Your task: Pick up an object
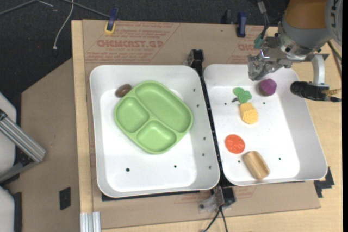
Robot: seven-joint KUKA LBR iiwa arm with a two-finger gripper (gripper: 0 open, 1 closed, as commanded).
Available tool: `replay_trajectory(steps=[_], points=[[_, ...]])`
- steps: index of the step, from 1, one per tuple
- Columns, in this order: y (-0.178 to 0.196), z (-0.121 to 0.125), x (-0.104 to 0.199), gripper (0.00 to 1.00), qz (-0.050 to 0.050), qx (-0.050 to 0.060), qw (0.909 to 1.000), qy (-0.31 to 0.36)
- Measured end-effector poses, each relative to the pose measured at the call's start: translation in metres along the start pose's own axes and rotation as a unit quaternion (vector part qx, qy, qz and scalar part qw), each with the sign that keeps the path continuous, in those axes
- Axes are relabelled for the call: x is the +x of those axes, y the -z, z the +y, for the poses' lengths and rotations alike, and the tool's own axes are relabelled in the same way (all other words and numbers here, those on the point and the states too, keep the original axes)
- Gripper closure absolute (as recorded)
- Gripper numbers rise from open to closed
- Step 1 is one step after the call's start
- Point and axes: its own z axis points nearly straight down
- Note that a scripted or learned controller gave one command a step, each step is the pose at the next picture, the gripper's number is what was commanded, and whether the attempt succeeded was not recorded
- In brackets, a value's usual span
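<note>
**Gripper Position Over the Right Bin, Far Edge**

While the arm (310,2) reaches in from the right, you will find the gripper (260,70) low over the far part of the right bin (304,133), close to its back rim. Whether its fingers are spread or pressed together cannot be told from this angle. No object is visible between them.

Locate the candidate objects relative to the gripper as follows:

- The purple round object (267,86) lies just beside the gripper, on its near-right side. Contact between the two cannot be confirmed.
- The green leafy piece (242,95) sits near the gripper, toward the camera and slightly left.
- The yellow corn-like piece (249,113) lies directly below the green piece, touching or almost touching it, farther from the gripper.
- The red-orange disc (235,143) lies well apart from the gripper, toward the near side of the bin.
- The tan cylinder (256,164) lies farthest from the gripper, just beside the red-orange disc and close to the near rim.

To the gripper's left, across the divide between the bins, you will see the left bin (109,165). It holds a green divided plate (154,116) with three compartments. A small brown object (124,90) rests against the plate's far-left edge, well apart from the gripper.
</note>
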Motion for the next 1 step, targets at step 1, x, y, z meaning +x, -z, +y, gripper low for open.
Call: replay_trajectory(steps=[1], points=[[0.0072,0.0023,0.0001,0.00,-0.001,-0.006,1.0000,0.001]])
